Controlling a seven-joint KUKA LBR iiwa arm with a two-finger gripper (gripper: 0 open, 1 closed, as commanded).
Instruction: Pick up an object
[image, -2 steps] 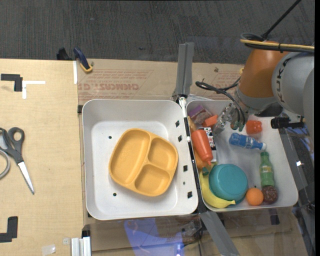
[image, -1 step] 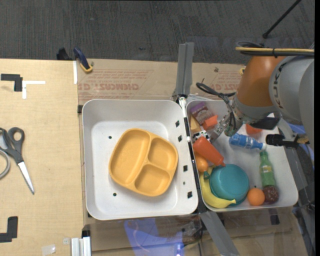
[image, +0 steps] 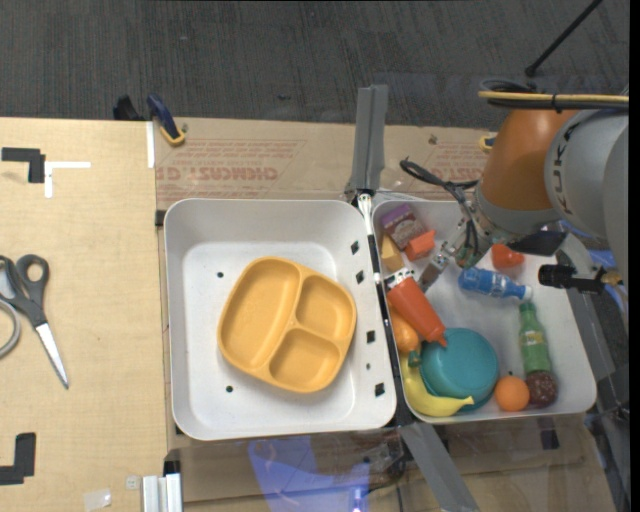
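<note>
ketchup bottle (image: 415, 308) crowded by banana (image: 432, 398), teal bowl (image: 460, 362); my gripper (image: 452, 252) above right bin (image: 575, 330), finger state: cannot tell. risk: descent snags neighbours, glancing grasp slips.

You see two white bins (image: 180, 330). The left holds a yellow-orange divided plate (image: 287, 324). The right holds a red-orange bottle (image: 416, 309), teal bowl (image: 461, 364), yellow banana (image: 432, 399), green bottle (image: 533, 340), blue bottle (image: 494, 285) and an orange ball (image: 512, 393). Arm (image: 560, 160): grey, orange band.
</note>
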